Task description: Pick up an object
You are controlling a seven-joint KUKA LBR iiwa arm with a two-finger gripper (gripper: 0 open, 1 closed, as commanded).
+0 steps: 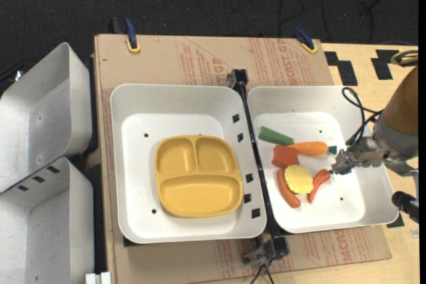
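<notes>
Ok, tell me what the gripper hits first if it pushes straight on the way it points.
Probably the red chili pepper, just left of the gripper, with the yellow toy beyond it. Height is unclear, so it might pass above.

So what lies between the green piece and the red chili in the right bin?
In the camera view, the carrot lies between the green piece and the red chili, pointing toward the gripper.

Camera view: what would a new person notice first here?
The big yellow divided plate in the left bin stands out first. Next comes the bright cluster of toy food in the right bin, with the gripper at its right edge beside the red chili.
</notes>
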